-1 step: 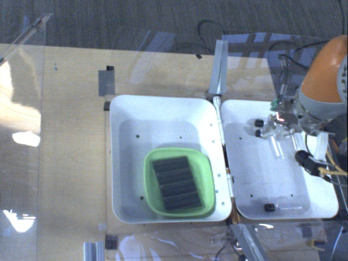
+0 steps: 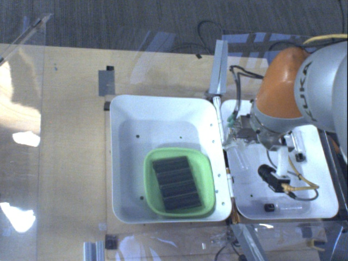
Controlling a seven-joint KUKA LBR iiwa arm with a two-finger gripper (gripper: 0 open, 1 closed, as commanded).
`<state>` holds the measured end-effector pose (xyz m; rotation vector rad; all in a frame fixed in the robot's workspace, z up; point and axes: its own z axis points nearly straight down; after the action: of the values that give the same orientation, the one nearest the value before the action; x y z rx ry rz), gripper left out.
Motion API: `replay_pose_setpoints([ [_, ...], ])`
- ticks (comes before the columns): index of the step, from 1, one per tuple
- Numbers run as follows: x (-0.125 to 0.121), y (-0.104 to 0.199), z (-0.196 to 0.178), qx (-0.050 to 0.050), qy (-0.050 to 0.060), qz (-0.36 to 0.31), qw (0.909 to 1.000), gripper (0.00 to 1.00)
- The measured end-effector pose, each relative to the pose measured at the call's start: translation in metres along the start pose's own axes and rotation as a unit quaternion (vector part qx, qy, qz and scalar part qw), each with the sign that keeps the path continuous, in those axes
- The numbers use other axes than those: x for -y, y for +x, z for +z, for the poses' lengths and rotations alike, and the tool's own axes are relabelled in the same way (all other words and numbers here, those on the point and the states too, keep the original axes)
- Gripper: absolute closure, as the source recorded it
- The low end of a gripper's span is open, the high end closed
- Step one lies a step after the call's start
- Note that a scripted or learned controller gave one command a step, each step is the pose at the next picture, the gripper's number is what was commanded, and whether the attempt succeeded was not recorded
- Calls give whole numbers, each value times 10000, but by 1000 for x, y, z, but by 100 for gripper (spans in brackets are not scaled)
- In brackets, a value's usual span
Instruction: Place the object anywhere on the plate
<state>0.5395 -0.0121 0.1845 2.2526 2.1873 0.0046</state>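
The fingers [image 2: 232,132] sit low at the arm's tip, over the seam where the two bins meet. Whether they are spread or closed I cannot tell.

Nearest the camera, at the front of the right bin [image 2: 318,167], lies one small black piece [image 2: 269,206], well apart from the fingers. About level with it, in the front half of the left bin [image 2: 128,145], rests one plate [image 2: 152,170]. The plate is light green and squarish, with rounded corners and a raised rim, and its near edge is close to the bin's front wall.

On the plate lies the one task thing, a ribbed slab [image 2: 175,184]. It is dark grey, oblong and flat, crossed by several ridges that run across its width. It is turned a little, so that its long side slants away toward the left. It lies wholly inside the plate's rim and touches nothing else.

There are two bins, both white and shallow, side by side on a pale wooden surface [image 2: 65,145]. One arm [image 2: 326,80], grey with an orange band, comes in from the right above the right bin.

Farther back, one metal post [image 2: 219,69] stands at the far end of the seam between the bins. One small grey block [image 2: 106,82] sits on the surface beyond the left bin's far left corner. Behind these, dark cables [image 2: 209,34] loop near the surface's far edge, with a dark floor [image 2: 136,10] beyond.
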Motion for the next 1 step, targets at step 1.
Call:
replay_pose_setpoints([
  [1,54,67,0,-3,4,-527,9986,100],
])
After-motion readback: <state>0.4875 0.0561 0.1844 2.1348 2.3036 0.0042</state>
